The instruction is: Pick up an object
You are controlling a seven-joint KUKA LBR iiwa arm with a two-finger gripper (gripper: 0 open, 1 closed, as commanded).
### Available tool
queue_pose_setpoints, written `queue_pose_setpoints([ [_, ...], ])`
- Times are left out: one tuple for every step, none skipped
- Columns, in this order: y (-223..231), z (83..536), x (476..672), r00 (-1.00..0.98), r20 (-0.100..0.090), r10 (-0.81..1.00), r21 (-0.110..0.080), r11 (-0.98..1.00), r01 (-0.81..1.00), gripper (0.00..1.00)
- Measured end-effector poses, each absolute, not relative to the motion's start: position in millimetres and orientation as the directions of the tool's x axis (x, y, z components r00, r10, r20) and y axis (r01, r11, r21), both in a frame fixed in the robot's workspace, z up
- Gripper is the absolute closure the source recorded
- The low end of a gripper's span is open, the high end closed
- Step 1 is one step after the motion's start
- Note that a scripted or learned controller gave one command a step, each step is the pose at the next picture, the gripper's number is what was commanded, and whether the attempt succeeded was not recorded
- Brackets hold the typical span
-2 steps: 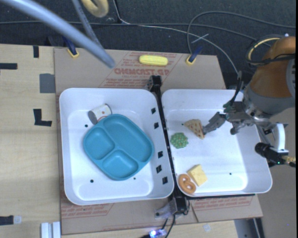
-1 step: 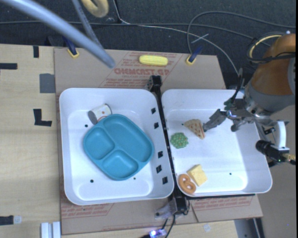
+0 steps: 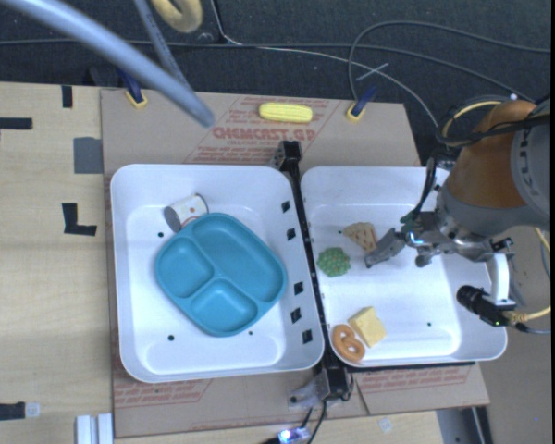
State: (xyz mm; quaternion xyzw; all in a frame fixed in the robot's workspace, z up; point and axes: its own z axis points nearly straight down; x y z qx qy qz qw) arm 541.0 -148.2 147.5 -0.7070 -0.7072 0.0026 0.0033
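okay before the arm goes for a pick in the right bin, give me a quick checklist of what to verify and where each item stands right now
1. Gripper over the right bin: ok, it hangs inside the bin's walls.
2. Nothing between the fingers: ok, no object shows there.
3. A target within reach: ok, the tan wedge and the green broccoli piece lie just to the image's left of the fingers.
4. Target lined up under the gripper: not ok, both lie off to the side.
5. Other pieces out of the way: ok, the yellow block and the pretzel sit at the near wall, apart from the gripper.
6. Height above the bin floor: cannot tell from this slanted view.
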Motion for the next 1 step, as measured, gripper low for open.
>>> queue_pose_setpoints([
  [-152.8, 99.7, 546.3, -0.001, 0.000, 1.000, -0.005, 0.001, 1.000, 0.00],
])
